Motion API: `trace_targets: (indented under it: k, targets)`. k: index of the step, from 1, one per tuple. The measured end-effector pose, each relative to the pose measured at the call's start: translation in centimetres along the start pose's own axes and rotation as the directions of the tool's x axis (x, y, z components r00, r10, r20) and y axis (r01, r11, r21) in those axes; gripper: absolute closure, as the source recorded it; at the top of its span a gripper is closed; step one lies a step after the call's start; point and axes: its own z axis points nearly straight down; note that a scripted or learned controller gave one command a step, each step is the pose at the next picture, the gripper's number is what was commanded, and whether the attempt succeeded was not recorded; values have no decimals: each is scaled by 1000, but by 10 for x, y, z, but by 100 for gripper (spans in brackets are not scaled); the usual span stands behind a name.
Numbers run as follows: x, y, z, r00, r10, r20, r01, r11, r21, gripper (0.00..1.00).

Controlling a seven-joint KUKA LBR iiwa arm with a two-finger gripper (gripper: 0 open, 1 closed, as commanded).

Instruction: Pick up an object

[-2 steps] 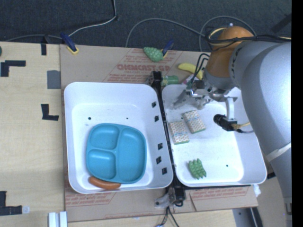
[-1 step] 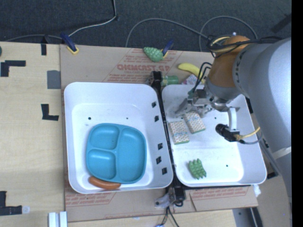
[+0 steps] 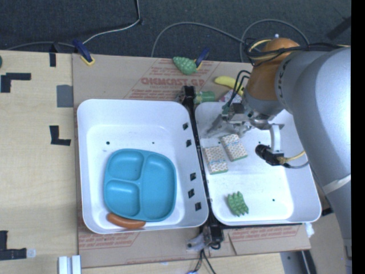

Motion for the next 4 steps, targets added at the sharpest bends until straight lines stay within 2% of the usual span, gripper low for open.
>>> trace_targets:
  k: [1, 2, 3, 4]
  targets:
    - [-12, -26, -1, 1000, 0, 1, 0, 1000, -1, 0]
    - [-1, -12, 0, 1000, 0, 0, 0, 1000, -1, 0]
    - [3, -30, -1, 1000, 1, 2, -1, 1000, -2, 0]
    - [3, -30, -10, 1000, 1, 3, -1, 1000, -1, 100]
